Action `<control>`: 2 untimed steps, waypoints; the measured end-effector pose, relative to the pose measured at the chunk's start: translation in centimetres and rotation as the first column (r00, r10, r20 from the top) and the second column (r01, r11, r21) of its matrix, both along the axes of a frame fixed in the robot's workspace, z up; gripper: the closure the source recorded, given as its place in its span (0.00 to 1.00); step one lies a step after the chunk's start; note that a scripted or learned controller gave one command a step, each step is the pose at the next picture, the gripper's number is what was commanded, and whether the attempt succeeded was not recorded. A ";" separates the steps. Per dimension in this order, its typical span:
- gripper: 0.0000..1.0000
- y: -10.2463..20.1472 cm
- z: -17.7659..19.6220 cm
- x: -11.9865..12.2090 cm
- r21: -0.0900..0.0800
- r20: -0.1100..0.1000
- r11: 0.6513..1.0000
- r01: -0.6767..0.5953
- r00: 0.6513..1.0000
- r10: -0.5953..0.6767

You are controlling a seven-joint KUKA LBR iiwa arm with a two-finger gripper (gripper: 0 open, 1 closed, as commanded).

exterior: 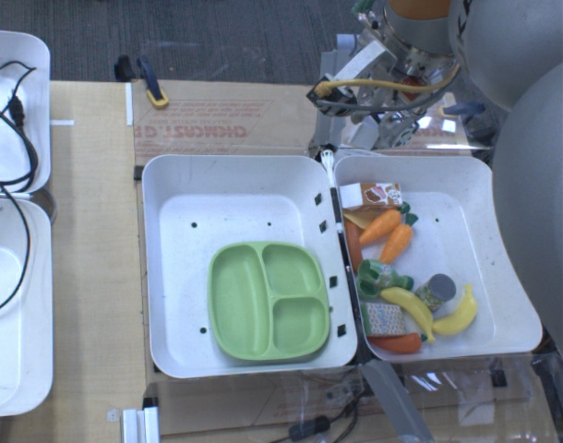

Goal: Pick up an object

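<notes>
Centrally, two shallow white bins are shown side by side on the surface (88, 247). The left bin (171, 247) contains a green divided tray (268, 300) with three compartments, set toward the bin's near right corner. The right bin (475, 238) contains a cluster of toy foods gathered along its left wall: two orange carrots (389, 229) lying slantwise and touching each other, a small printed white and brown box (381, 194) just behind them, a green item (378, 275) below the carrots, a yellow banana (409, 307) beside a second yellow banana (459, 314), a small grey can (438, 291) between the two bananas, a speckled packet (384, 319), and a red piece (397, 343) at the near edge. The arm (503, 35), grey with an orange band, is seen at the upper right, above the far rim of the right bin. The hand (392, 123) is held over that rim, well apart from the foods; whether it is released or clenched cannot be told, as cables and fittings obscure it. Nothing is seen grasped
</notes>
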State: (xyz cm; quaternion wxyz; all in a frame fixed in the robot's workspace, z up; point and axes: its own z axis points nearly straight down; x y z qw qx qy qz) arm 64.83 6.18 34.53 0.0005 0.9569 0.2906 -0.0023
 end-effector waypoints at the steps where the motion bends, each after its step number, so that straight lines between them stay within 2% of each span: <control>1: 1.00 -5.4 -7.3 -0.6 0.000 -0.001 0.969 0.247 0.969 -0.247; 2: 0.00 -5.4 -7.2 -0.6 0.001 0.000 0.969 0.248 0.969 -0.248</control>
